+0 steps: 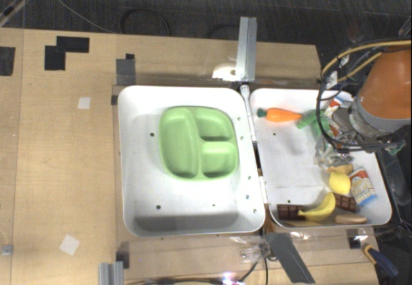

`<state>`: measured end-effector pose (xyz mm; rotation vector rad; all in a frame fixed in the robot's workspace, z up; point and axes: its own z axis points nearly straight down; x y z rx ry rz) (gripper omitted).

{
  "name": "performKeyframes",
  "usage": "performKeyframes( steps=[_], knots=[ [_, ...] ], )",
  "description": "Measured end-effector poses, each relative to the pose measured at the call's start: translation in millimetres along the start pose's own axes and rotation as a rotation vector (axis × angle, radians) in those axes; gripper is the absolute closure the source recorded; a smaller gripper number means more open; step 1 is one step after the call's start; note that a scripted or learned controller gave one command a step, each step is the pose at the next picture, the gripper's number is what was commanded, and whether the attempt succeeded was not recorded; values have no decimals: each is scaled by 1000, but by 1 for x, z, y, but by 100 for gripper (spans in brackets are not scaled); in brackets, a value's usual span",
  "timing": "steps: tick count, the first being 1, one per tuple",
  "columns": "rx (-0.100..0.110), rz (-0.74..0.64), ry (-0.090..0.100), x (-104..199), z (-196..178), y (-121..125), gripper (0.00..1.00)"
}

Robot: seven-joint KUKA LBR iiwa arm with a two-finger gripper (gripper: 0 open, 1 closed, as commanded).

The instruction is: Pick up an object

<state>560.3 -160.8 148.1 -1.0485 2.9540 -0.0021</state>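
The right bin holds several toy foods. An orange carrot with a green top lies at its far edge. Along the near edge lie a yellow banana and a brown chocolate bar, with a yellow lemon and a small bottle with a red label at the right. My gripper hangs low over the bin's right side, just above and left of the lemon. The grey arm with its orange band and a bundle of cables hides the bin's far right corner.
The left bin holds a green divided plate. A metal post stands behind the seam between the bins. A tan stick-like item lies by the right bin's near rim.
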Motion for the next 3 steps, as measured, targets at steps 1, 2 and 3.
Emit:
performKeyframes(
  steps=[1, 2, 3],
  knots=[
    [2, -184, -1, 10, -8, -5, 100],
    [9, -179, -8, -62, -90, -10, 100],
    [-2, -17, 0, -56, -56, 43, 100]
  ],
)
